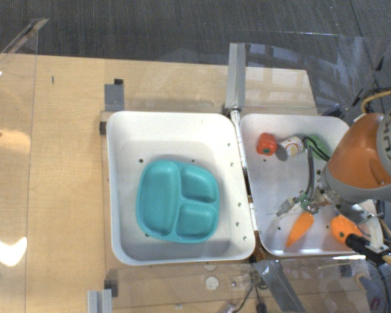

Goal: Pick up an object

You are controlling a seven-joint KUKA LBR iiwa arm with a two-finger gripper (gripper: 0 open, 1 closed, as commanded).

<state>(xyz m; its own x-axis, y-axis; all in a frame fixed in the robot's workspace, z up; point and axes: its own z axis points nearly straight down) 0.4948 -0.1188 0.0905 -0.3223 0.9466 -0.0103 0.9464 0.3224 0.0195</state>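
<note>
**Ana:** Where the right bin nears its front edge, an orange toy carrot lies tilted, its green top pointing toward the bin's middle.

**Ben:** Is the gripper on it?

**Ana:** The gripper sits low in the bin just at the carrot's leafy end. Whether the jaws are wide, narrow or closed on anything, I cannot tell; the arm's orange band and grey wrist cover most of it.

**Ben:** What else is in that bin?

**Ana:** Near the back edge, a small red object with a green top sits beside a small grey and cream cylinder lying on its side. Next to that lies a green item, partly behind the arm. By the front right corner is another orange object, partly hidden.

**Ben:** And the left bin?

**Ana:** A teal plate with three compartments rests near its centre, slightly toward the front edge. Both bins sit side by side on a light wooden bench, with a metal post standing behind the seam between them.
</note>
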